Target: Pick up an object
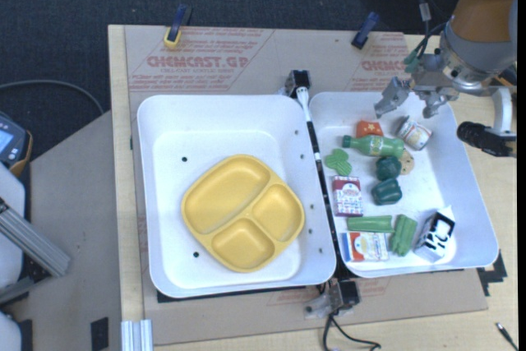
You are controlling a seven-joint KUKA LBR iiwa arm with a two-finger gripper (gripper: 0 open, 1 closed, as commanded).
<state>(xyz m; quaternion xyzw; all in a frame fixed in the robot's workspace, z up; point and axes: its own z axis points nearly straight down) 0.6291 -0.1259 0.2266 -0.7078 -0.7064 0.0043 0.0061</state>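
Green toys, a bottle (375, 145) and small boxes lay crowded in the right bin (477, 185), and the gripper (413, 101) hung spread and empty over its far end, so I judged a descent could catch two neighbours or slip off one.

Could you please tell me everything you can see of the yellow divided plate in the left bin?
The yellow divided plate looks like moulded plastic with a smooth, matte surface and rounded corners. Raised ridges split it into three compartments: a large one at upper left, a smaller one at right and another at the bottom. It lies flat, right side up, turned at an angle to the bin walls, roughly in the middle of the left shallow white bin. It rests on the bin floor, with nothing else touching it and nothing visible in its compartments.
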